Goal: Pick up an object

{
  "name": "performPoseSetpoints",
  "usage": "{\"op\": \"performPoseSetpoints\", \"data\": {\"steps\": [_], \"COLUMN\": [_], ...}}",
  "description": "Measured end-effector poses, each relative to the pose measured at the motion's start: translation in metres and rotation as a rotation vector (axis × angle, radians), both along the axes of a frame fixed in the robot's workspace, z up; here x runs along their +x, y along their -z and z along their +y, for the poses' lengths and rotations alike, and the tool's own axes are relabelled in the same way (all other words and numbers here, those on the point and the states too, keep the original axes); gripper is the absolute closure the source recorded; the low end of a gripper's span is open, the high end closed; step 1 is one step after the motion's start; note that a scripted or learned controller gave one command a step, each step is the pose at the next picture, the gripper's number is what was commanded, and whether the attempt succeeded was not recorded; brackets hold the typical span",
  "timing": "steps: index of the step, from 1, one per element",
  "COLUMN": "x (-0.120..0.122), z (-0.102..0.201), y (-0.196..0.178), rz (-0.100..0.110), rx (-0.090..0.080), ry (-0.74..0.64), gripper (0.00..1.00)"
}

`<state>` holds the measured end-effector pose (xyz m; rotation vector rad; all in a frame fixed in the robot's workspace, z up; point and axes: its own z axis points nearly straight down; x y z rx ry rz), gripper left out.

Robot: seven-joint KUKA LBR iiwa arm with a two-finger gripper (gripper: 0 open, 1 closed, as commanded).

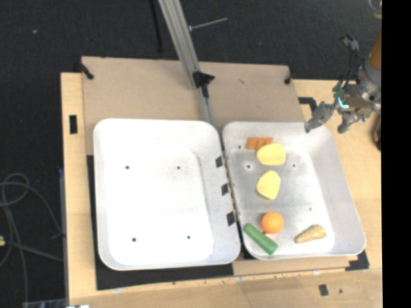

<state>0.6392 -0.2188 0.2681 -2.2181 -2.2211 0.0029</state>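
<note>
Holding nothing, gripper (331, 117) hovers beside smooth round orange (272, 222).

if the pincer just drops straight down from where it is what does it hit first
Probably the far right corner rim of the right bin; the pincer hangs about over that edge, though depth is unclear from this slanted view.

arm (374, 56): orange band, grey wrist | claw (331, 119): grey metal fingers, teal spot, black cable

no readable text, labels or numbers
</note>
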Motion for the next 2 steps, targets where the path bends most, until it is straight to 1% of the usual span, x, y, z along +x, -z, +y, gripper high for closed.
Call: {"op": "performPoseSetpoints", "data": {"steps": [1, 2], "x": [0.001, 0.004], "z": [-0.001, 0.003], "y": [-0.004, 0.058], "rz": [-0.004, 0.001], "rx": [-0.004, -0.002], "ry": [-0.003, -0.006], "gripper": [0.00, 0.00]}}
